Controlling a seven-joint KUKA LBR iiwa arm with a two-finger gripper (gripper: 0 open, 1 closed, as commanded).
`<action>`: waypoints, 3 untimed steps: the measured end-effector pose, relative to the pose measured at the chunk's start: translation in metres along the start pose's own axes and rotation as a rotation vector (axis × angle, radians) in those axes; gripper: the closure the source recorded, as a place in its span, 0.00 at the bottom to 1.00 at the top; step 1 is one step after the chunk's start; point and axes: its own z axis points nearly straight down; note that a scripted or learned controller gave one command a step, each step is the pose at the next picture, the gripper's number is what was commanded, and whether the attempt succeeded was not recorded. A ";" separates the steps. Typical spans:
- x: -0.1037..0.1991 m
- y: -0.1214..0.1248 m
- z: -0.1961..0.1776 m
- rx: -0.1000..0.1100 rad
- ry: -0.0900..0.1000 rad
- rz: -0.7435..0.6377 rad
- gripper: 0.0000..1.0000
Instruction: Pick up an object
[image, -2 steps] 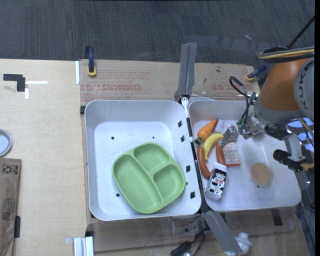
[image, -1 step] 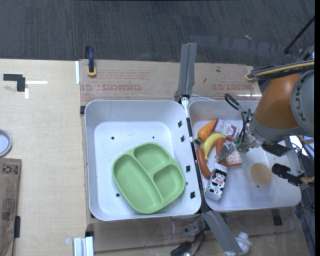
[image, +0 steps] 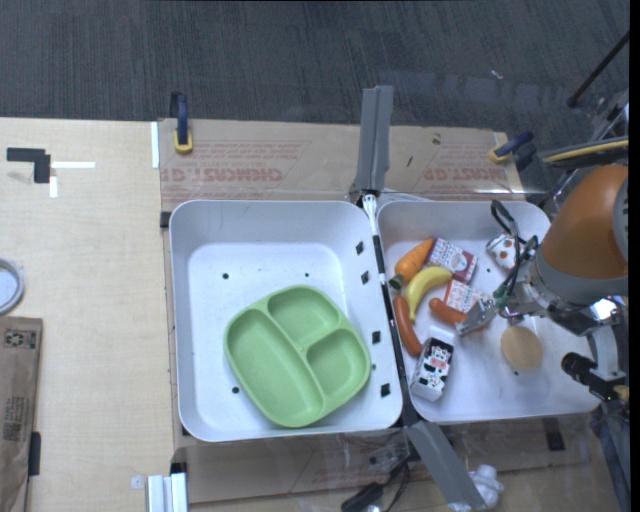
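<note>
My gripper (image: 478, 318) is low in the right bin (image: 480, 398), at the end of the grey arm with the orange band (image: 590, 225). It sits just right of a small red-and-white carton (image: 458, 296) and a short red piece (image: 446, 313). To its left lie a yellow banana (image: 427, 286), an orange carrot (image: 413, 257) and a reddish sausage (image: 406, 326). A black-and-white cow-print carton (image: 433, 365) lies below them. A tan round bun (image: 521, 349) rests just to the gripper's right. I see nothing lifted off the bin floor.
The left bin (image: 200, 300) holds a green divided plate (image: 297, 355). Another red-and-white carton (image: 452, 260) and a small white toy (image: 502, 250) lie at the back of the right bin. A ridge (image: 378, 290) separates the bins.
</note>
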 end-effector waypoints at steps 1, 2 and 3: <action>-0.001 0.000 -0.009 0.000 0.000 0.002 1.00; -0.001 0.000 -0.009 0.000 0.000 0.002 0.00; -0.006 0.052 0.000 0.001 -0.001 0.031 0.00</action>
